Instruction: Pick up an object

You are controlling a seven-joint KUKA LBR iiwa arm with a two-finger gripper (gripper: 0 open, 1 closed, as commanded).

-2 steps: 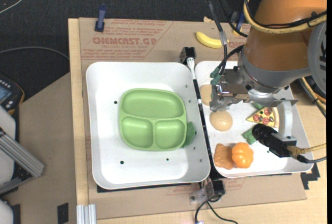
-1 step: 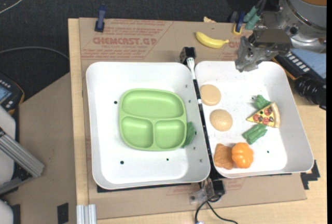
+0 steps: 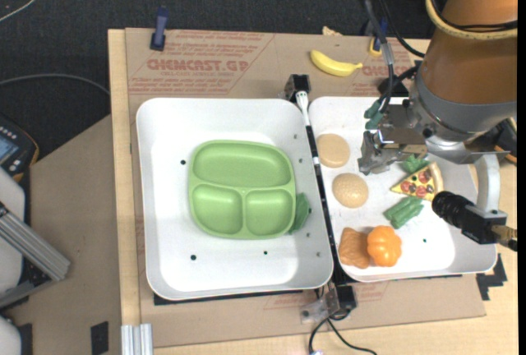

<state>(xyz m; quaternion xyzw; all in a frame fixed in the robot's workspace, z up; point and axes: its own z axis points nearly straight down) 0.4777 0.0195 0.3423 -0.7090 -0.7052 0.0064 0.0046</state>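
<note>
Hovering over the right bin [image 3: 460, 259] near its back edge, the gripper [image 3: 380, 156] hangs low; whether it is open or closed cannot be told. Just beside it lie a pizza slice [image 3: 419, 179], two tan rounds [image 3: 334, 149] [image 3: 351, 190], a green piece [image 3: 403, 212] and an orange pumpkin [image 3: 384, 245]. A green divided plate [image 3: 242, 187] sits in the left bin [image 3: 164, 246].
</note>
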